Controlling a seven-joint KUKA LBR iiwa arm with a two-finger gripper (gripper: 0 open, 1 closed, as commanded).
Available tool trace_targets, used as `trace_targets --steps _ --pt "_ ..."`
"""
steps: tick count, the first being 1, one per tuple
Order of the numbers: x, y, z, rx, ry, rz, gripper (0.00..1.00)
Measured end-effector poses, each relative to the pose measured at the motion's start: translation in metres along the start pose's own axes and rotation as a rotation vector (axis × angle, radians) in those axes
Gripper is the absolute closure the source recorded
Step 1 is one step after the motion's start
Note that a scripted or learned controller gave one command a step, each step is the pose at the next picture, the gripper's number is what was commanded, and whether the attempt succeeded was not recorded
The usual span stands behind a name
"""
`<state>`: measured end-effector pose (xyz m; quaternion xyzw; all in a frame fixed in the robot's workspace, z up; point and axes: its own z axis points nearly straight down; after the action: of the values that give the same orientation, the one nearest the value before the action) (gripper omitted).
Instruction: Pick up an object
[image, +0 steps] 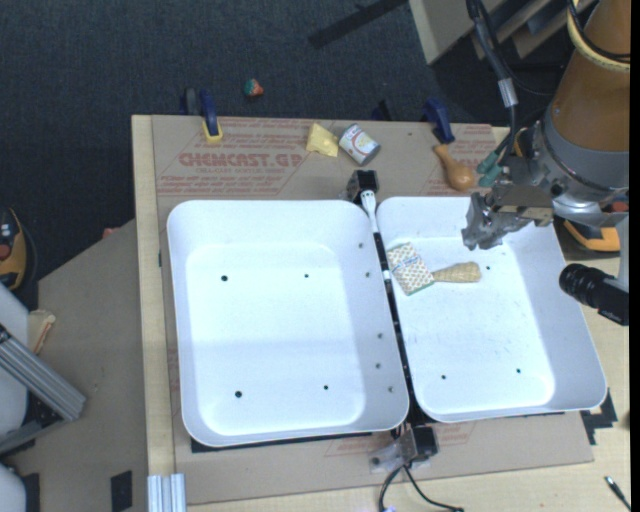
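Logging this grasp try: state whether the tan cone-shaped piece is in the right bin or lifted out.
In the bin. The tan cone-shaped piece lies flat on the right bin floor beside a patterned packet; the gripper hangs apart from it.

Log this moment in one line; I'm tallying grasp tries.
gripper: above right bin, holding nothing seen | patterned packet and tan piece: lying in bin, untouched | phase: approach

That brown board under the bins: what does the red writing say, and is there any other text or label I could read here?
"CHEMCAST G P": red print on the board, with smaller red lines below, too blurred to read.
Small can on the board: label too small to read.
Patterned packet in the right bin: no legible text.
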<state>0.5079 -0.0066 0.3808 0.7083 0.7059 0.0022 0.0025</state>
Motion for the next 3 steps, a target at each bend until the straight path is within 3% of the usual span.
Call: trace_targets --steps 1,2,3 --pt "0.044 -0.017 -0.161 -0.015 0.004 -0.009 1.0" --pt "0.086 0.034 -0.012 0.021 -0.001 -0.007 1.0" --pt "0.023 -0.008 -0.039 0.008 0.0 0.004 1.0"
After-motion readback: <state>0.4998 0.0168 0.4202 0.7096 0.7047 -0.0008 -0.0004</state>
